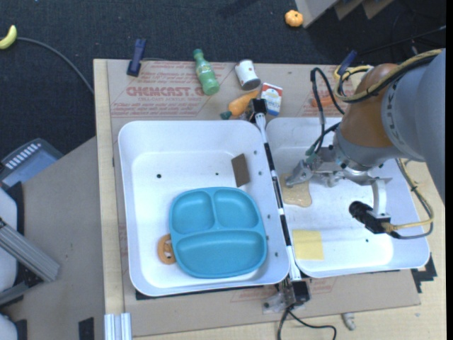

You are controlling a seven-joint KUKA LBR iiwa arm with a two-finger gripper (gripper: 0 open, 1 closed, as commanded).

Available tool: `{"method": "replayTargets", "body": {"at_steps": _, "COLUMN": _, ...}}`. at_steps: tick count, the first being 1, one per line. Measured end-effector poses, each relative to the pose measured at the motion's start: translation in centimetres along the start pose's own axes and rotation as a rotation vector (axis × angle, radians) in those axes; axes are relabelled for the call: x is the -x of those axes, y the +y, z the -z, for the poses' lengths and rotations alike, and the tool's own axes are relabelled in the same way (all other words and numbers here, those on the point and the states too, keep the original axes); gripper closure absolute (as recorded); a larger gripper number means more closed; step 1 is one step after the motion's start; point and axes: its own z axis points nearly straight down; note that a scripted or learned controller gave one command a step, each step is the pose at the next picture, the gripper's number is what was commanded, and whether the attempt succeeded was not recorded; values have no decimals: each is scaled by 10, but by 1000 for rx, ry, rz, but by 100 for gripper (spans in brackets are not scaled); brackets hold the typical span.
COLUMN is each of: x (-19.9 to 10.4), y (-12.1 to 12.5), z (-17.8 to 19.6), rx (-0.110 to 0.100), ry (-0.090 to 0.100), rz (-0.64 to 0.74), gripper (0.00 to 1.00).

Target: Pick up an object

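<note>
Hand over tan slice, rt bin, yellow slice nearby

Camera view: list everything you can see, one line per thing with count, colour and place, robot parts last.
Bins: 2, white, side by side on the bench.
Divided plate: 1, blue, left bin.
Brown block: 1, brown, left bin, above the plate.
Pretzel-like piece: 1, orange-brown, left bin, at the plate's left edge.
Tan slice: 1, tan, right bin, by the gripper.
Yellow square: 1, yellow, right bin, near edge.
Bottle: 1, green, bench behind the bins.
Can: 1, white, beside the bottle.
Carrot: 1, orange, behind the left bin.
Arm: 1, grey with orange band, from the right.
Gripper: 1, over the right bin.
</note>
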Motion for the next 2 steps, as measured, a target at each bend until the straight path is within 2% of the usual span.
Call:
{"method": "replayTargets", "body": {"at_steps": 1, "x": 1, "y": 9, "z": 0, "rx": 0, "ry": 1, "rz": 0, "gripper": 0}}
{"method": "replayTargets", "body": {"at_steps": 2, "x": 3, "y": 30, "z": 0, "rx": 1, "ry": 0, "rz": 0, "gripper": 0}}
